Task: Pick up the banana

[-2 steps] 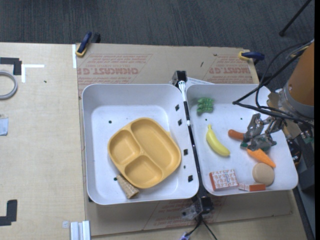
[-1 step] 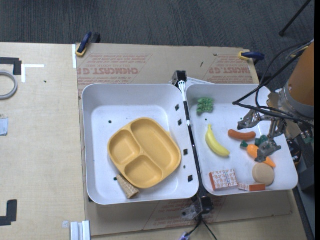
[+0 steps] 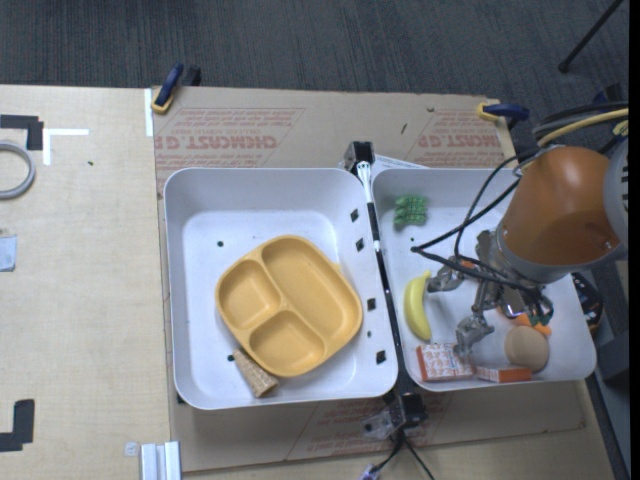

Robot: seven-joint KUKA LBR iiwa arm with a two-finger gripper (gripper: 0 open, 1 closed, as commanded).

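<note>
Lying curved, yellow banana (image 3: pixel 417 308) in right bin (image 3: pixel 570 363), left side; gripper (image 3: pixel 456 308) spread apart beside it, holding nothing.

Grey arm (image 3: pixel 620 183) with glossy orange band (image 3: pixel 556 205), black cables (image 3: pixel 470 223), metal tool (image 3: pixel 455 308).

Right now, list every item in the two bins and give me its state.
banana: lying flat in the right bin, not gripped
end effector: open, low beside the banana
yellow divided plate: right side up in the left bin
green toy: lying at the right bin's far end
egg: resting near the red box
</note>
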